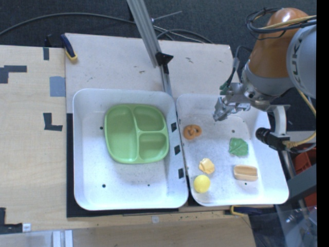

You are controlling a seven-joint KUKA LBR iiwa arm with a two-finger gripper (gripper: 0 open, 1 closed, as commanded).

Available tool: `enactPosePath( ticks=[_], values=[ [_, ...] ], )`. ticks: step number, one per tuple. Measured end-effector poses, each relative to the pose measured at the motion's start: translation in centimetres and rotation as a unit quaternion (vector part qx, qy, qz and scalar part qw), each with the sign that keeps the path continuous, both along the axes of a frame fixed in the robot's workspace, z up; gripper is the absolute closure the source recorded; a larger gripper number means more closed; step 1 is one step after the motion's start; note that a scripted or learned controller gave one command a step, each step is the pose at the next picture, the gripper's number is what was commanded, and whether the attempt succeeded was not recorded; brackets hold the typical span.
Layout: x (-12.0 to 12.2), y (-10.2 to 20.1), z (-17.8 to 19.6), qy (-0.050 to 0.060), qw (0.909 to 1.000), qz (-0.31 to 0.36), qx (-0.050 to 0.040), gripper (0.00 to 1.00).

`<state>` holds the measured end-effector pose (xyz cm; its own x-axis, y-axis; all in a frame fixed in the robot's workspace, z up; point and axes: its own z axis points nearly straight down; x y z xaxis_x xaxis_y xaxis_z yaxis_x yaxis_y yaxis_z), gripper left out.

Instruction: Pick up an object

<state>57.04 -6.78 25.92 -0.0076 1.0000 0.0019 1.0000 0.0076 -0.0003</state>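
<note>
Bench (31,112) bears two white bins (87,153).

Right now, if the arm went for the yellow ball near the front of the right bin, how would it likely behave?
The yellow ball looks round and smooth, so it would probably roll if nudged and may slip from a pinch. It seems small and likely light. The bin wall right beside it could stop it rolling left.

Pale wood surface (31,138) w/ grey and black tape marks on left. Cream board (118,66) laid over its far middle. Dark carpeted floor (61,4) beyond far edge, black cables (77,17) looping across it. Slanted aluminium rail (144,22) from far side. Even, soft light.
</note>
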Motion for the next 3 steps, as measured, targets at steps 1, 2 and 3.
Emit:
enactPosePath(
  ticks=[1, 2, 3],
  values=[
    [1.1, 6.2, -0.6, 0.001, 1.0, 0.0, -0.0002, 1.0],
    [2.9, 10.9, -0.3, 0.0, 1.0, 0.0, -0.0002, 1.0],
    [4.8, 15.7, -0.1, 0.0, 1.0, -0.001, -0.0006, 1.0]
  ],
)
